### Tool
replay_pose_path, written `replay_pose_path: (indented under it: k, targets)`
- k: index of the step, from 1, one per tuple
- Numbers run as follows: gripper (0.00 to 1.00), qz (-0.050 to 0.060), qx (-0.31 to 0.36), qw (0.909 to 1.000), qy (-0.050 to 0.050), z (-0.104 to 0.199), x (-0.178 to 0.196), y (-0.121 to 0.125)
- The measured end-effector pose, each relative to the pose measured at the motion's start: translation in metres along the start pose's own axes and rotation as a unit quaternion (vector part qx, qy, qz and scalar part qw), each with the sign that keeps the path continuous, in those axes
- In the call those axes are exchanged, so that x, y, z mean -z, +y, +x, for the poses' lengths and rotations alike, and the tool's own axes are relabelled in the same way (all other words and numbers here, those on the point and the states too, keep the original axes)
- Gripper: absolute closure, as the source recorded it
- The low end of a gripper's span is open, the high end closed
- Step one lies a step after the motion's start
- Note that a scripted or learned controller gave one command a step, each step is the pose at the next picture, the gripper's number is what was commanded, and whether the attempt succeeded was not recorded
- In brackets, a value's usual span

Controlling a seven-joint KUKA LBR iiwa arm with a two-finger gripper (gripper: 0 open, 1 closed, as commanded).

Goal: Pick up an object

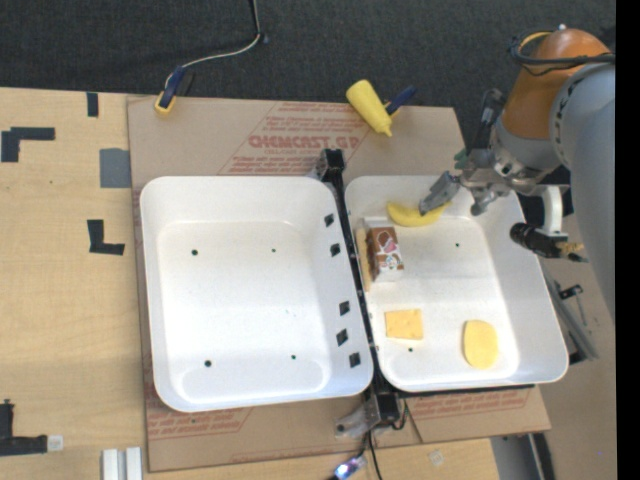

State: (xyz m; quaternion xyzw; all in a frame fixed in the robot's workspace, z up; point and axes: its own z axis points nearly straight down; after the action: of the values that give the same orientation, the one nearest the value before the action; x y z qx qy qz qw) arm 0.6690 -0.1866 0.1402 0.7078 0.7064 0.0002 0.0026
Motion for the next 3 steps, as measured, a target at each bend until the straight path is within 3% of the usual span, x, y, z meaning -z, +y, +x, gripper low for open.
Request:
replay_pose_path:
  k: [1, 2, 3]
  targets:
    - [0.0, 0.002, 0.003, 1.0, 0.0, 0.047, -0.058, -0.001]
    - [1.0, 0.008, 0.003, 1.0, 0.001, 0.045, -0.047, -0.003]
    - [1.0, 0.002, 0.0, 1.0, 0.002, 0.018, -0.054, -0.056]
